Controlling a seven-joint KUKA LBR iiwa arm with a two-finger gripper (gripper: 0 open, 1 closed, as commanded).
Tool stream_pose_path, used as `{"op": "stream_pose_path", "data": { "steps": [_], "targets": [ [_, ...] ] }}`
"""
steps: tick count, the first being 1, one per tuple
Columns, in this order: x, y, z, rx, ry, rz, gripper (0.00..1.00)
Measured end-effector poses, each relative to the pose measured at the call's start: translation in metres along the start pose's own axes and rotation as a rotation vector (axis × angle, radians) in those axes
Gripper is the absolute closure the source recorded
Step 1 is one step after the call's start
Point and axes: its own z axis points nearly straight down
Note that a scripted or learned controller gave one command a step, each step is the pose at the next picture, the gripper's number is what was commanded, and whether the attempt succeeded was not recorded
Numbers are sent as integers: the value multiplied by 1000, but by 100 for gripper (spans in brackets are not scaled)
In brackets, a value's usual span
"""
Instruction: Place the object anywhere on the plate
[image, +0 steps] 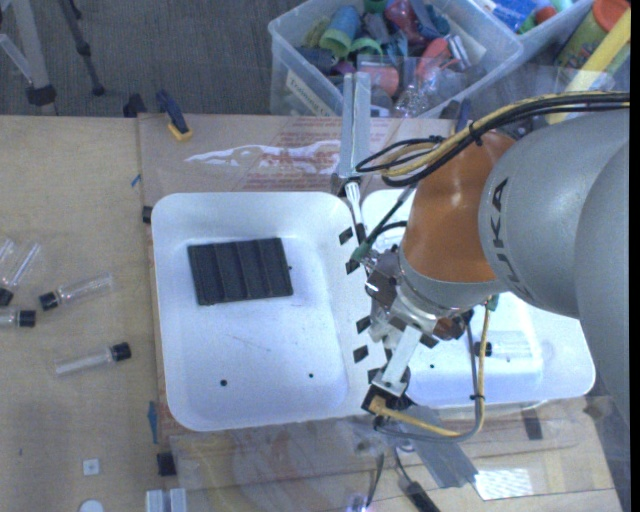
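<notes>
A black ribbed rectangular plate (240, 270) lies flat in the upper left part of the left white bin (250, 400). The grey arm with its orange band (450, 220) reaches in from the right and hangs over the right white bin (530, 365), near the wall between the two bins. My gripper (425, 322) sits under the wrist, mostly hidden by the arm. The arm covers much of the right bin, and I can make out no loose object there.
A clear crate (400, 45) full of colourful toys stands behind the bins. Several small clear vials (85, 290) with black caps lie on the wooden bench to the left. A blue clamp (176, 116) sits at the back left.
</notes>
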Motion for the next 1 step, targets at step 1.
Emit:
{"op": "stream_pose_path", "data": {
  "steps": [1],
  "targets": [
    [69,-52,-25,-3,2,137,100]
  ]
}}
